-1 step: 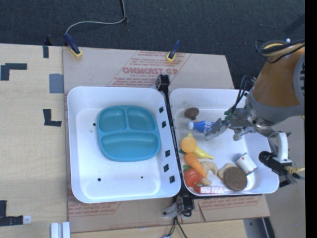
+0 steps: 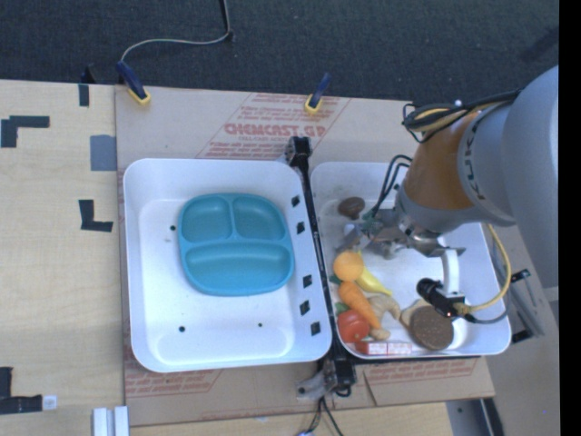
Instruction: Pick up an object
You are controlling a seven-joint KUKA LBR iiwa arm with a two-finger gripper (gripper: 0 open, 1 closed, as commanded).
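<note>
Tomato (image 2: 352, 325), carrot (image 2: 359, 303), banana (image 2: 374, 284) and orange (image 2: 348, 265) clustered at right bin's (image 2: 490, 339) front-left. End effector (image 2: 372, 239) low just above them; can't tell open or closed. Blue divided plate (image 2: 236, 243) in left bin (image 2: 145, 271).

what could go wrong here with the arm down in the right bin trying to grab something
1. The toy food is packed tight: the orange, banana, carrot and tomato touch or overlap, so the end effector may nudge neighbours or close on two at once.
2. The pile sits against the divider between the bins, leaving little approach room on that side.
</note>
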